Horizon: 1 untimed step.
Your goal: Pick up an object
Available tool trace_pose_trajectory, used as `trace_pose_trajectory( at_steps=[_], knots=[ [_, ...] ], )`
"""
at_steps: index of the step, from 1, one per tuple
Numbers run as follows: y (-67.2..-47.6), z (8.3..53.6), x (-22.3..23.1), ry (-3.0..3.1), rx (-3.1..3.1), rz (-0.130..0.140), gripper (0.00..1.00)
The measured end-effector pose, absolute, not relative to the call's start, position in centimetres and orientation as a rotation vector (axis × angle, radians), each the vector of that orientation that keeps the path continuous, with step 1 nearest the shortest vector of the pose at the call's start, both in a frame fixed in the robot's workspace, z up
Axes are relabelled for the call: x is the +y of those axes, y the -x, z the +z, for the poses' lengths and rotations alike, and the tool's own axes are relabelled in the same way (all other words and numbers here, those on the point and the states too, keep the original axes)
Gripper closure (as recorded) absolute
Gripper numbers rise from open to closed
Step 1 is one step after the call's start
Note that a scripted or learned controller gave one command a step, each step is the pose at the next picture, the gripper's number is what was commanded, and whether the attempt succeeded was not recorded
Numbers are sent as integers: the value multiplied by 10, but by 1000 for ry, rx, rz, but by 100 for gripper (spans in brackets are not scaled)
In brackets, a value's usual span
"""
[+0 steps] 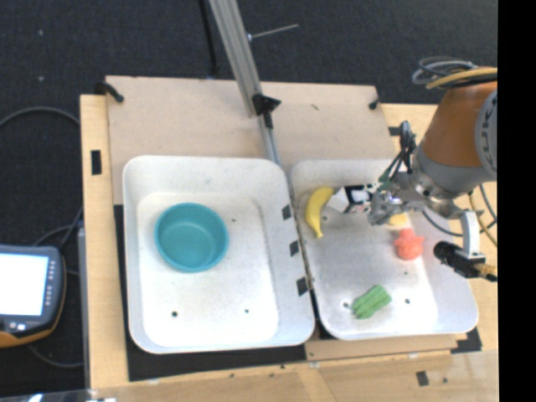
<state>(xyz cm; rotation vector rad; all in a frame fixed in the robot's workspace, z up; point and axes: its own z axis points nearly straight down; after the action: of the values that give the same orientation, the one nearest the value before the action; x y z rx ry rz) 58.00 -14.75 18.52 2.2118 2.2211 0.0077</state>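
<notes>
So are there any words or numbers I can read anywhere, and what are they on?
None can be read.
Handheld screen beside the bench: glows white, any writing too blurred to read.
Bins, teal bowl, banana, green toy, arm: no writing on them.

Single fixed cam above bench (193, 111), looking down at slant, both bins in frame; arm (461, 141) enters from right.

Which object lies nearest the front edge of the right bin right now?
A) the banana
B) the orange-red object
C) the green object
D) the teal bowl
C: the green object lies low in the right bin by its front rim, while the banana and the orange-red object sit farther back; the teal bowl is in the left bin.
</notes>
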Motion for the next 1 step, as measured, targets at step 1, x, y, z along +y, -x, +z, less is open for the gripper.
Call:
trace_pose_trajectory(
  at_steps=[1],
  knots=[
    [-582,232,-149,-2213,2221,7,100]
  ],
)
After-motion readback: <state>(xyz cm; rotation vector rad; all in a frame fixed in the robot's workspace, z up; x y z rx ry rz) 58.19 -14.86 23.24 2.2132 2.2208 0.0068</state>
